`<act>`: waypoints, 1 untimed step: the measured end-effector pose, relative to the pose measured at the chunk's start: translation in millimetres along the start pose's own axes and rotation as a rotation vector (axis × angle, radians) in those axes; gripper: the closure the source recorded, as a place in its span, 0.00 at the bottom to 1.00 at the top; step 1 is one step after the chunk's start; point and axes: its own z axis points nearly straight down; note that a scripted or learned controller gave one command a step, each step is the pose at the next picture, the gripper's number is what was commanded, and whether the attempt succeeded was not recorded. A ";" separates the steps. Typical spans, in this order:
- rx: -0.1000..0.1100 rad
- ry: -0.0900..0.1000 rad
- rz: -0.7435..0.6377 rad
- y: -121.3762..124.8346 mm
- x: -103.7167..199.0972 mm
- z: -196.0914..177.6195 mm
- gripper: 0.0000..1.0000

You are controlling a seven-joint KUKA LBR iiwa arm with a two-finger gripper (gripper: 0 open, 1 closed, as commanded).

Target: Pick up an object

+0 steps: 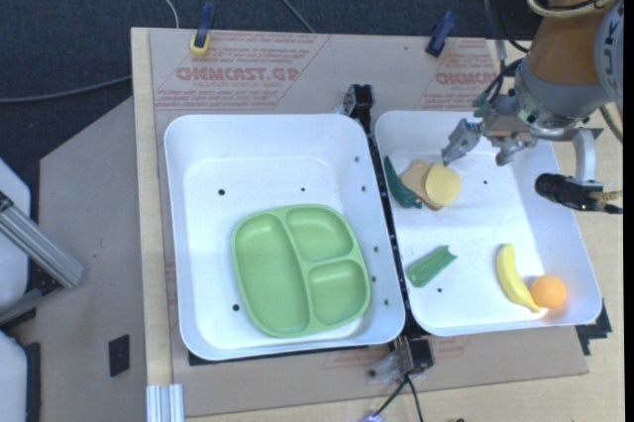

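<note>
Arm angled down over the right bin (pixel 570 232), end effector (pixel 487 145) seemingly open, empty.

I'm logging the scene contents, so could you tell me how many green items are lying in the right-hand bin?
2. A dark green piece lies against the bin's left wall beside the yellow round item; a lighter green piece lies lower down, near the left wall. Others may be hidden under the pile.

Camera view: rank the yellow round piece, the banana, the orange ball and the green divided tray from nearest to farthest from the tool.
Measured from the tool, over the right bin:
1. Yellow round piece, just below-left of it, near the bin divider.
2. Banana, lower in the right bin.
3. Orange ball, touching the banana, right bin's lower corner.
4. Green divided tray, in the left bin.
</note>
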 end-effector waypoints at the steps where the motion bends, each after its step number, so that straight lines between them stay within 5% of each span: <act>1: -0.015 -0.002 -0.003 3.2 0.3 -8.9 0.00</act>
